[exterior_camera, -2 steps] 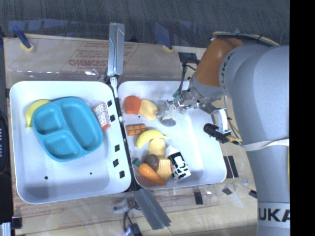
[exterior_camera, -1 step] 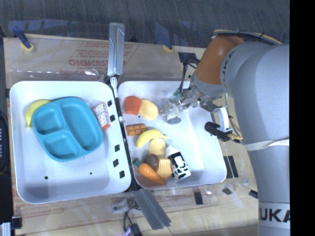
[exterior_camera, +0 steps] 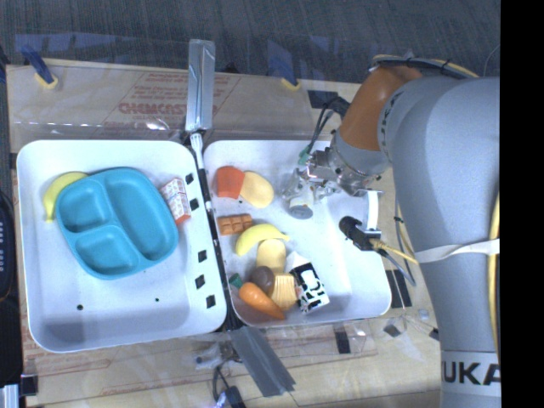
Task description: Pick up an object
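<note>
— What lies in the left bin (exterior_camera: 34, 313)?

— A blue divided tray (exterior_camera: 115, 219) sits in its upper half, toward the left wall. A yellow banana (exterior_camera: 58, 189) peeks out from under the tray's upper left corner. At the tray's right edge, close to the wall shared with the other bin, lies a small red and white packet (exterior_camera: 176, 199).

— And the right bin (exterior_camera: 361, 300)?

— Along its left wall, from the far edge to the near one: an orange-red piece (exterior_camera: 228, 181) touching a pale cream piece (exterior_camera: 257, 190), then a small brown waffle-like block (exterior_camera: 235, 223), a yellow banana-shaped piece (exterior_camera: 257, 236), a pale yellow block (exterior_camera: 272, 253), a dark brown round thing (exterior_camera: 262, 278), an orange carrot (exterior_camera: 259, 301) in the near left corner, and a black and white patterned block (exterior_camera: 310, 287) just right of the heap, with a tan piece (exterior_camera: 285, 291) between.

— Where is your claw?

— My claw (exterior_camera: 299, 195) hangs over the upper middle of the right bin, just right of the cream piece and apart from it. My grey arm with its orange band (exterior_camera: 367, 113) reaches in from the right edge.

— Is it holding anything?

— Nothing shows between the fingers. Whether they stand wide or narrow, I cannot tell from this slant.
</note>
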You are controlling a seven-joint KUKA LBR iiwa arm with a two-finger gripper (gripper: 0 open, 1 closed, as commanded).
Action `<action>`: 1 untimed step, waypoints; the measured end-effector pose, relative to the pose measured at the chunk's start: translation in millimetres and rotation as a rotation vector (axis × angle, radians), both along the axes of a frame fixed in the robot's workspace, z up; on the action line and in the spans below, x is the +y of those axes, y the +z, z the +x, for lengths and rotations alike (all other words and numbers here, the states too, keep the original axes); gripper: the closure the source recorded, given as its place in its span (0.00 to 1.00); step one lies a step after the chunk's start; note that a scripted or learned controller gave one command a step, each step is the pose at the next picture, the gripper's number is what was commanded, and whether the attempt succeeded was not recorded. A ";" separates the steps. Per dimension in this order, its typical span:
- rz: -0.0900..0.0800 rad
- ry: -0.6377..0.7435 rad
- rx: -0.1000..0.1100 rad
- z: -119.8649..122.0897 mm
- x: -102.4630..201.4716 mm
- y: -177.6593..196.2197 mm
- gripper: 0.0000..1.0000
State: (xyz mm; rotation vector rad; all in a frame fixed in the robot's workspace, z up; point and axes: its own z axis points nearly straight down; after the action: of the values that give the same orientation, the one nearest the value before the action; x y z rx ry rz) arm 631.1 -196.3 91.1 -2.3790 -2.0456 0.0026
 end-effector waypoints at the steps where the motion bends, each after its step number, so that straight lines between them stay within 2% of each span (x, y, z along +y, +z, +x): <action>1: -0.002 0.107 -0.007 23.4 45.9 103.9 1.00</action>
State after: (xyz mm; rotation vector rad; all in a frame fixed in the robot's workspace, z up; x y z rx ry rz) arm 654.5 -150.4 194.9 -2.2708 -2.1740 -0.0035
